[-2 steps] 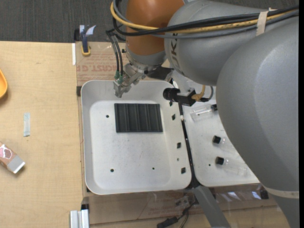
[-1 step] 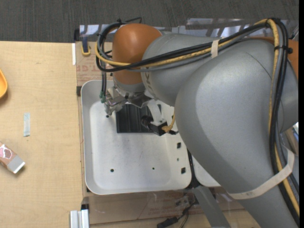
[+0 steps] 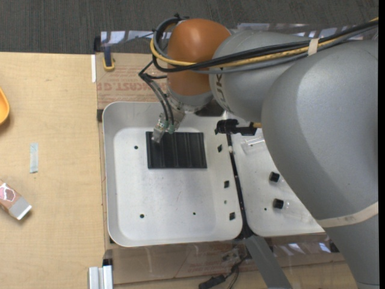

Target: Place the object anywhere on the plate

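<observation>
Grey KUKA arm with orange band [image 3: 192, 41] reaches in from the right over the left shallow white plastic bin [image 3: 120, 221]. Gripper [image 3: 159, 132] hangs at the far-left corner of a flat black ribbed rectangular plate [image 3: 180, 152] lying in the far half of that bin. Can't tell the gripper's opening or whether it has hold of anything; its tip is small and partly hidden by the wrist. No separate object can be picked out near the plate, so I can't say where the object is, which way it points or how its long axis runs.

Judgement: this looks like the placing step, tool already above the plate corner. To do it well, shift toward the plate middle, lower gently and release flat so nothing slides off the ribs. Plate's long side runs left-right.

Right white bin [image 3: 283, 221] has 2 small dark bits.
</observation>
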Robot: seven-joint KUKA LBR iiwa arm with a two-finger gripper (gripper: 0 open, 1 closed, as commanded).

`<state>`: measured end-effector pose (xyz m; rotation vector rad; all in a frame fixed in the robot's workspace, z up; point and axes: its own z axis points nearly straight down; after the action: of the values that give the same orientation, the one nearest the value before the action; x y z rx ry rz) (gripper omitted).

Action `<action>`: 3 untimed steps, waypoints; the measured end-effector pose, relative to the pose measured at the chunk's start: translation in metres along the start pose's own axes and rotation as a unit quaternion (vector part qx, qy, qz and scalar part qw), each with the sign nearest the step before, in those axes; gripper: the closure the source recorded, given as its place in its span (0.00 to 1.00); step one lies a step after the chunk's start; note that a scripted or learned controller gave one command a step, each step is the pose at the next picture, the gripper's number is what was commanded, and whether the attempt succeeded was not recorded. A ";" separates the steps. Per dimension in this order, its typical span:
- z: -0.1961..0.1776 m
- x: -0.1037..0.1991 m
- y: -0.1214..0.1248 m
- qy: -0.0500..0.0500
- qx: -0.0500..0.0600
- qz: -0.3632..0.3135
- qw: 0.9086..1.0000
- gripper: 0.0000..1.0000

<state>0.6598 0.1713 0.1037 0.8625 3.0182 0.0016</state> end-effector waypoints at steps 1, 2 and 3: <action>0.001 0.003 0.000 0.005 0.003 -0.001 1.000 0.00; 0.012 0.047 0.037 0.001 0.002 0.144 0.990 0.00; 0.012 0.038 0.020 0.000 0.002 0.379 0.925 0.00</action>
<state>0.6377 0.2084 0.0917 1.9438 2.4672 -0.0031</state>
